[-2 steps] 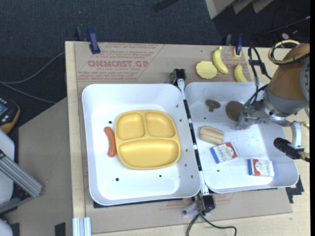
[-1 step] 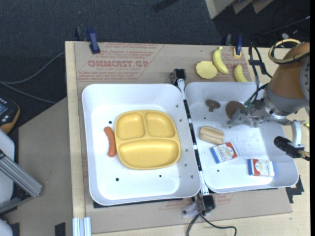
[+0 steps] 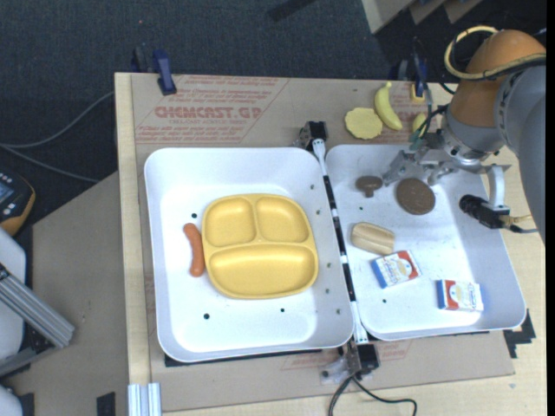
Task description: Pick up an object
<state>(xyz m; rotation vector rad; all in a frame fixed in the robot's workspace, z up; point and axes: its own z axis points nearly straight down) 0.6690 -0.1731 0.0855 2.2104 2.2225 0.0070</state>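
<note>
- The gripper (image 3: 422,165) is low over the far part of the right bin (image 3: 512,276). The arm (image 3: 486,94) comes in from the right.
- I cannot tell how the gripper is set. It is too small and mixed up with other grey parts.
- A big brown disc (image 3: 416,197) lies just near of the gripper, on the bin floor. A small brown disc (image 3: 369,183) lies just to its left.
- Nothing looks lifted. Both discs seem to lie flat in the bin.
- More things wait in the right bin: a tan roll (image 3: 373,237) near the middle wall, a blue and red carton (image 3: 395,269) nearer, and a second carton (image 3: 458,295) to its right.
- The left bin (image 3: 173,319) has a yellow tray (image 3: 258,246) with three parts. A small sausage (image 3: 195,249) lies just left of the tray.
- On the bench (image 3: 217,111), past the far edge of the right bin, are a banana (image 3: 388,107) and a yellow slice (image 3: 363,123). They are outside both bins.
- So I think the pick is not done yet. The arm is in place over the brown discs, and that is all.
- What is left, I think: close on one thing, most likely a brown disc, and lift it up clear of the bin.
- The discs are flat and thin, so they could be hard to grab.
</note>
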